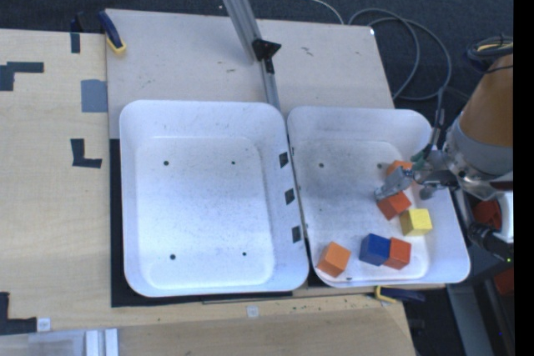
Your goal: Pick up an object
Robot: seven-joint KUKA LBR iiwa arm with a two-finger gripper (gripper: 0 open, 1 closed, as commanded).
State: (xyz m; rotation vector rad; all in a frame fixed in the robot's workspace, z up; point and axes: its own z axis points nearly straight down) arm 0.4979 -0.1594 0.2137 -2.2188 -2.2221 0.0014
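Gripper (399, 186) low in right bin (350, 137), perhaps touching red block (395, 204).

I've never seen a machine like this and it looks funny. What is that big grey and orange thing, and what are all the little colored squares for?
That grey and orange thing is a robot arm. It reaches in from the right side of the picture. The camera sits up high and looks down at a slant.

On the bench are two shallow white trays side by side: the left bin and the right bin. The little squares are toy blocks, all in the right bin: a yellow block, a blue block, a red-orange block touching the blue one, an orange block near the front, and another red-orange block right under the arm's claw.

The claw is down by that block, trying to pick something up. I can't tell if it is gripping it.
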